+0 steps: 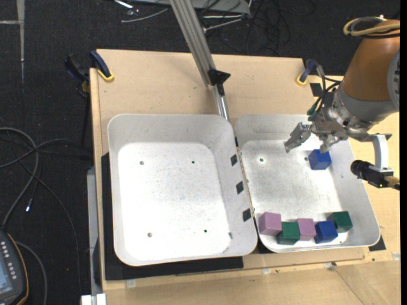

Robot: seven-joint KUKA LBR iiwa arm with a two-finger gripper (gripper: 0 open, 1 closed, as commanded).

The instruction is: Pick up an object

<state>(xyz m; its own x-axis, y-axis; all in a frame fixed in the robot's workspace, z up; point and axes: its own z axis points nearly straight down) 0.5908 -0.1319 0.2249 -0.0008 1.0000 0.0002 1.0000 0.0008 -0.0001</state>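
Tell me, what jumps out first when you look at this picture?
The big grey arm with its orange band reaches in from the right, its end effector open just above a small blue cube in the right-hand shallow white bin. Along that bin's near edge sits a row of little blocks: pale purple block, green, pink, blue and green again.

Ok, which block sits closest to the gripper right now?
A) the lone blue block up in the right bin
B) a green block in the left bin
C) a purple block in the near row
A: the lone blue block lies just below the gripper, apart from the row of blocks along the right bin's near edge.
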